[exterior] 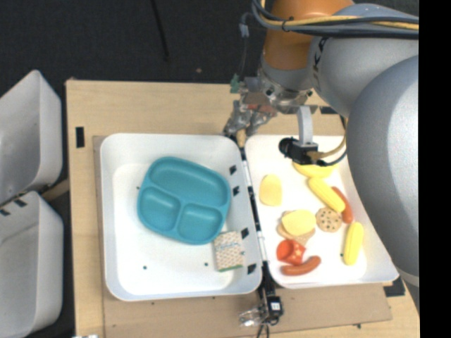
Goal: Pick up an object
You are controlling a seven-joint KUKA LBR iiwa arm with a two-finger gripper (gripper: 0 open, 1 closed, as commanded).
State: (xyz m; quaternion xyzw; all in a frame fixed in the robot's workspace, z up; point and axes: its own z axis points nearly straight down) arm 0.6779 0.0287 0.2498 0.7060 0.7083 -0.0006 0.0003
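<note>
Gripper (239,127) above smooth white bins' (113,189) shared rims.

No text, label or number can be read — none anywhere.

robot lab: wooden bench (84,111), 2 white bins (113,273), toy food, grey kuka arm (373,69).

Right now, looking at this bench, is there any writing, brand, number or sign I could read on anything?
None can be read.
The small packet in the left bin, beside the blue tray, has a speckled pattern, too blurred to tell if it is print.
The toy food in the right bin, the arm and the bench show no lettering.
</note>
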